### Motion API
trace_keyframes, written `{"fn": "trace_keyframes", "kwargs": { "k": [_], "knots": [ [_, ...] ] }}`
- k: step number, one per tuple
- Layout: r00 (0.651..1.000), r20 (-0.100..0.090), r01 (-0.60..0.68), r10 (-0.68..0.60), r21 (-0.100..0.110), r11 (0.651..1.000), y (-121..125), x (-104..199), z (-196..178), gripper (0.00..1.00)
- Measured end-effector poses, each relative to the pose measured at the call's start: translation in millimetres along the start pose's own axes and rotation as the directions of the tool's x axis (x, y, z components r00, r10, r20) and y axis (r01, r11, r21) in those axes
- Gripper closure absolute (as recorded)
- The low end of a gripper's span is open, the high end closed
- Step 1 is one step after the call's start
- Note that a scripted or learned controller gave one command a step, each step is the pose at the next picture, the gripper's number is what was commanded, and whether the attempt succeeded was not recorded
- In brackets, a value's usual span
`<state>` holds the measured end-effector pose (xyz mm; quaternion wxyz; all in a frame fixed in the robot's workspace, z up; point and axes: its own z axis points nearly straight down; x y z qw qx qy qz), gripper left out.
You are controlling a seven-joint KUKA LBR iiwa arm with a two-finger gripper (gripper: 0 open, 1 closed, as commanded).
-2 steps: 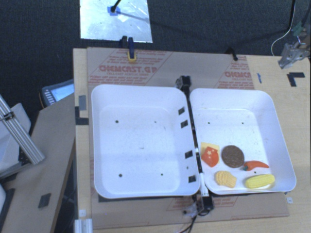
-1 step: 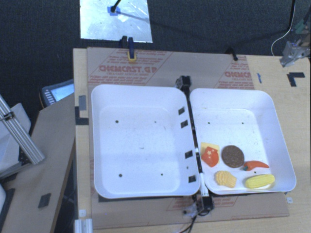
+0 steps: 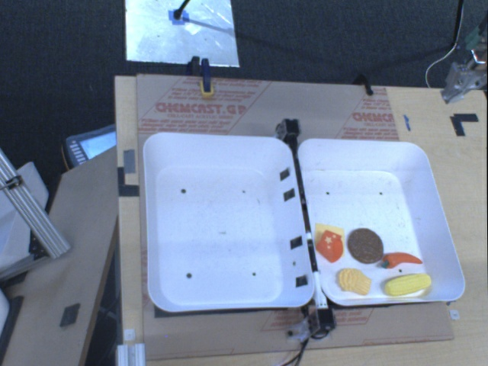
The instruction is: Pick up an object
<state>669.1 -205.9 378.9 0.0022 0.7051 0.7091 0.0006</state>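
Several small toy foods lie in the near part of the right bin [image 3: 366, 175]. A red and yellow wedge [image 3: 329, 243] sits closest to the divider. Right of it lies a round brown disc [image 3: 365, 245], with a red chili pepper [image 3: 401, 260] just past it. Along the front wall rest a ridged yellow-orange piece [image 3: 354, 281] and a yellow corn cob [image 3: 407, 284]. The pieces lie close together, and the pepper touches the disc's edge.
The left bin [image 3: 221, 219] stands beside the right one, joined by black clips [image 3: 293, 197] along the seam. Both rest on a cardboard sheet [image 3: 229, 105] on the bench. A shiny metal plate [image 3: 181, 21] lies at the back, and a metal fixture with cable [image 3: 467, 71] at the far right.
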Motion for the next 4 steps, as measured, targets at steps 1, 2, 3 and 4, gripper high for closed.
{"fn": "trace_keyframes", "kwargs": {
  "k": [1, 2, 3, 4],
  "knots": [
    [1.0, 0.0, 0.0, 0.0, 0.0, 1.0, -0.1, -0.1, -4.7, 1.0],
    [1.0, 0.0, 0.0, 0.0, 0.0, 1.0, -0.1, -0.1, -6.8, 1.0],
    [1.0, 0.0, 0.0, 0.0, 0.0, 1.0, -0.1, -0.2, -8.7, 1.0],
    [1.0, 0.0, 0.0, 0.0, 0.0, 1.0, -0.1, -0.2, -12.7, 1.0]
  ]
}}
